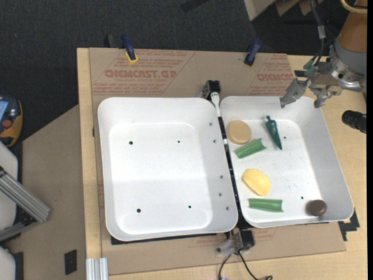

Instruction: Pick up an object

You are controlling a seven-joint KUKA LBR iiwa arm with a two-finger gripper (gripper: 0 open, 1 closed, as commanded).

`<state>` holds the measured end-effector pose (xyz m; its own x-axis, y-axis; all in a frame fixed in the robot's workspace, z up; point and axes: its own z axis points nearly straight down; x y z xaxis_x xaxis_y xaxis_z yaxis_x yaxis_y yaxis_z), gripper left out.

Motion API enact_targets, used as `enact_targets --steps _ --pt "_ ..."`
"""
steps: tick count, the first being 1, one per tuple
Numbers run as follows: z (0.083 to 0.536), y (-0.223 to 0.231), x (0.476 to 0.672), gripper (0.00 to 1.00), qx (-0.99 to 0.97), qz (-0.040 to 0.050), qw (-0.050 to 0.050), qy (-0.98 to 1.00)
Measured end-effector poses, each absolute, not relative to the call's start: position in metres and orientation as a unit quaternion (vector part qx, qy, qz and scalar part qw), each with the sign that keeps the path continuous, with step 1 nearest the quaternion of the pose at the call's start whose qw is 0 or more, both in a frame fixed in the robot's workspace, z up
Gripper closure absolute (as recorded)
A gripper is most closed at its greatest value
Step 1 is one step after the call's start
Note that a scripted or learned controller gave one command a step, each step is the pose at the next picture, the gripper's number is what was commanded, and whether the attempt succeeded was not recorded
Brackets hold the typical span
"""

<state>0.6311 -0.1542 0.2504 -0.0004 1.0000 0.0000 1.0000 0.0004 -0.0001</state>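
The right bin [332, 162] holds several small items: a tan round disc [239, 132], a dark teal pepper-shaped piece [273, 132], a green wedge [250, 149], a yellow lump [256, 181], a green bar [266, 204] and a brown round piece [316, 207]. My gripper [304, 97] hangs above the far right corner of that bin, open, with its two fingers spread and nothing between them. It stands apart from every item, up and to the right of the teal piece.
The left bin [116, 156] sits beside the right one on a cardboard sheet held by blue clamps [129, 48]. A black hinge strip [224, 150] runs between the bins. Wooden bench surface lies to the right.
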Motion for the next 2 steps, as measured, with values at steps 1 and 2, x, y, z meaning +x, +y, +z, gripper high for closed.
enact_targets --steps 1,2 --pt "0.14 -0.137 0.646 0.0 -0.707 0.0028 0.005 -0.708" --pt "0.081 -0.143 0.625 0.0 -0.707 0.0023 0.004 -0.707"
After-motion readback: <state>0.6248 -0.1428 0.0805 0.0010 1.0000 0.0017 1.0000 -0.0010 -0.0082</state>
